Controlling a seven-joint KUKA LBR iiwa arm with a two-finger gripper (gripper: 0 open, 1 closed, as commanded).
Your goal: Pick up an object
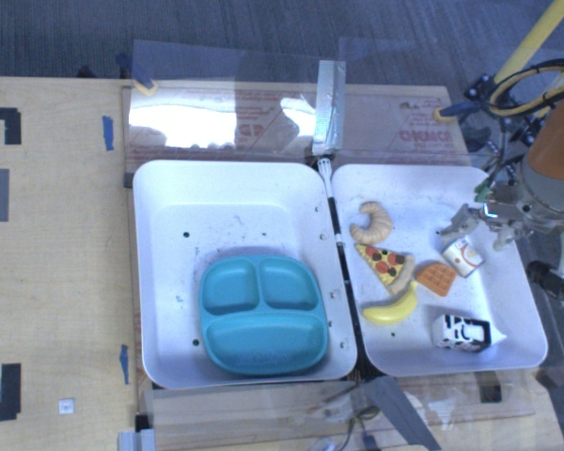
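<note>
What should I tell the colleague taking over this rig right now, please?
Gripper: over the right bin's right side, just above the small carton; nothing visibly held.
Right bin: croissant, pizza slice, waffle, banana, black-and-white toy, and the carton.
Left bin: blue divided plate.
Done: arm positioned near the carton.
Left: grasp and lift an object; the carton looks the likeliest target.

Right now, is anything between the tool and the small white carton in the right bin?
Nothing visible. The tool hangs just above the small white carton with the red label; the orange waffle piece lies beside the carton, not between them.
</note>
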